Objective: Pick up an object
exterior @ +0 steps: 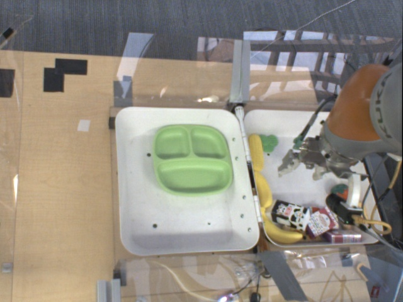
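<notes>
My claw (302,163): it hangs over the middle of the right bin (286,123). The two fingers are spread apart, and I have hold of nothing.
Things to pick: they all lie in the right bin, along its left wall and its near edge.
Bananas (255,155): yellow, and they lie in a line down the bin's left wall, left of my claw.
Curved banana (280,233): in the near left corner.
Small green thing (269,143): by the top banana, near the far left corner.
Black and white box (291,214): at the near edge, touching the curved banana.
Red and white packet (322,222): right beside that box.
Under my claw: bare white bin floor, apart from all the things.
Left bin (138,187): it holds a green plate (192,159) with three parts, set in the middle.
Desk (63,168): pale wood, carrying both bins side by side.
</notes>
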You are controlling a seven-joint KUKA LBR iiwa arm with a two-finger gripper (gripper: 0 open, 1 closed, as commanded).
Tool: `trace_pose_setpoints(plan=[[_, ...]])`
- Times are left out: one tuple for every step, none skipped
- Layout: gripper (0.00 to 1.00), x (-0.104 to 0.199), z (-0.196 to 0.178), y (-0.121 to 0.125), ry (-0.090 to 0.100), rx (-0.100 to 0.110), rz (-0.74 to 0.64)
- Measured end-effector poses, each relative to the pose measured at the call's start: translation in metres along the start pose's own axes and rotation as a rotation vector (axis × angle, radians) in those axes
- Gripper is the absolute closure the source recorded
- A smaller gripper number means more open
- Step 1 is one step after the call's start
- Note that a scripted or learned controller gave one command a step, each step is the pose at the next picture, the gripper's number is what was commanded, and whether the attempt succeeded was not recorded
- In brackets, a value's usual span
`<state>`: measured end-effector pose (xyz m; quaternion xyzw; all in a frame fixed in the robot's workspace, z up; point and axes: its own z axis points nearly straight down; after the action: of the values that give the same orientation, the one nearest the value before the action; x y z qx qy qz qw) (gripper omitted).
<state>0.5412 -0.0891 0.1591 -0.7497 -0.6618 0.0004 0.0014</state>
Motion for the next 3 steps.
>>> trace_pose_setpoints(plan=[[0.00,-0.008,0.063,-0.014,0.000,-0.001,-0.247],[0.00,-0.011,0.068,-0.045,-0.004,-0.028,-0.234],[0.00,-0.009,0.068,-0.046,-0.005,-0.027,-0.197]])
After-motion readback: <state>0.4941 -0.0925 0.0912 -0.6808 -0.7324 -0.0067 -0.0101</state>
